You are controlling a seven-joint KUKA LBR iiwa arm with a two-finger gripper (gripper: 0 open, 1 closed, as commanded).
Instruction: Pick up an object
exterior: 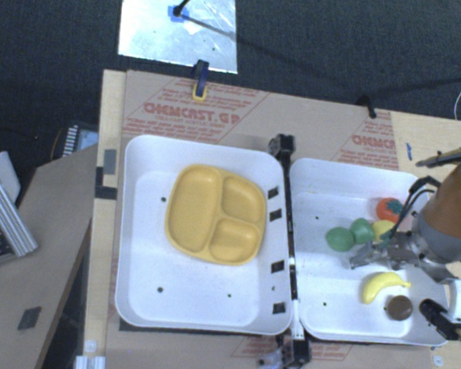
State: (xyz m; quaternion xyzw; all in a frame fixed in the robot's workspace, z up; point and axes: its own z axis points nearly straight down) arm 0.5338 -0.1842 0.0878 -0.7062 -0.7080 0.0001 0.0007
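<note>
In the right bin (324,230), the hand (368,257) hangs low among the toys, just above the banana (383,286) and beside a green ball (339,238); its grip state is unclear. A yellow divided plate (215,214) lies in the left bin (139,235).

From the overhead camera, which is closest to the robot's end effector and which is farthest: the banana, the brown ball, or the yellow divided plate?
1. Banana: in the right bin, just below the end effector.
2. Brown ball: right bin, slightly beyond the banana, toward the front edge.
3. Yellow divided plate: off in the left bin, clearly farthest.
</note>
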